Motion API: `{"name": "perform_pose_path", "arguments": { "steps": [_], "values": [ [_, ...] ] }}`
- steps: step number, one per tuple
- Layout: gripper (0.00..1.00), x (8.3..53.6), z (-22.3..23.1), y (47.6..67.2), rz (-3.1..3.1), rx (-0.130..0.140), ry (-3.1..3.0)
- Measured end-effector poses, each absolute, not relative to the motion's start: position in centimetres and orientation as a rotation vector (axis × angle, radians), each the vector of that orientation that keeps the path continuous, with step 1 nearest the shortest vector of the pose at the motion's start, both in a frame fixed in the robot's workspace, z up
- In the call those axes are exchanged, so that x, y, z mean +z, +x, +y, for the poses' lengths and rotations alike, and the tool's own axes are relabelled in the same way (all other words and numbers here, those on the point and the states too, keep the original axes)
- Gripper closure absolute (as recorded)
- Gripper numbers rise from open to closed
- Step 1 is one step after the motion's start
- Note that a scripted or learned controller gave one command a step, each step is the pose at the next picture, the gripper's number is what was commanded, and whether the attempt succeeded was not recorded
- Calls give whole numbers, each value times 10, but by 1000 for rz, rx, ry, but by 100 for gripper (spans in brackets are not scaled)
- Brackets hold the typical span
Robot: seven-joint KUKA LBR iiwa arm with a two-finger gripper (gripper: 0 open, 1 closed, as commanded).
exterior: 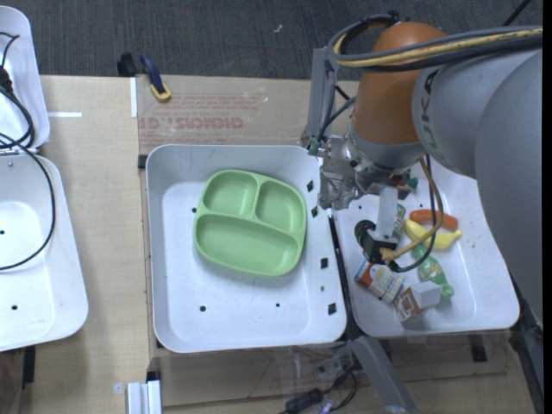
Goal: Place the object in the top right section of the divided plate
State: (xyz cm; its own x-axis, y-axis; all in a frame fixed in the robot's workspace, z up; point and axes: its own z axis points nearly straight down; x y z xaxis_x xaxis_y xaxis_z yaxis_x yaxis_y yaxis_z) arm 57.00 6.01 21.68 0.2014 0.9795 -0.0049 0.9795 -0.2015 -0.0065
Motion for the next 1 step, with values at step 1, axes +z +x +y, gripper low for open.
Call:
{"name": "perform_pose_path", "arguments": {
  "steps": [1],
  "values": [
    [100,219,121,552,-2054,7,-2376]
  ]
}}
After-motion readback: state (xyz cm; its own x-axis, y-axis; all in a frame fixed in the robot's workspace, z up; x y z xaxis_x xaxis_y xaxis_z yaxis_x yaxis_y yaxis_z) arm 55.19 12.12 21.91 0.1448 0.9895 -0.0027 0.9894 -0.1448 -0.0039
